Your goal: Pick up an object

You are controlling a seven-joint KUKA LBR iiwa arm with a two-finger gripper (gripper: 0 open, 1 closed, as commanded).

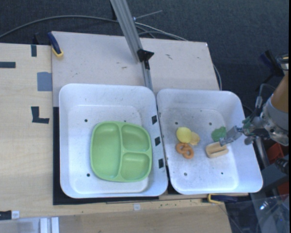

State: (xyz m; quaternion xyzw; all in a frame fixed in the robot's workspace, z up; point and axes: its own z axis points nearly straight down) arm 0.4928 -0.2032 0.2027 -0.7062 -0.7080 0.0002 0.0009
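Pale wood makes up the worktop, which carries two shallow white bins side by side; dark carpet lies beyond at twelve o'clock.

Nearest the camera's foot, the left bin holds a green divided plate, well apart from the arm. The right bin holds the loose things. An orange pretzel-shaped piece lies at its centre, a yellow lump touching it at twelve o'clock. At three o'clock from the pretzel lies a tan block, its long axis running roughly nine to three, tipped slightly up on the right. A small green piece sits just beyond the block, at twelve o'clock from it.

Reaching in from three o'clock, the hand hangs over the right bin's right side. Whether it is spread or closed cannot be told, and nothing is seen held. The green piece lies at about ten o'clock from the hand, just beside it; the tan block lies at about seven, also near. Either looks the likeliest target, and the block's long sides seem to offer the plainer grip.
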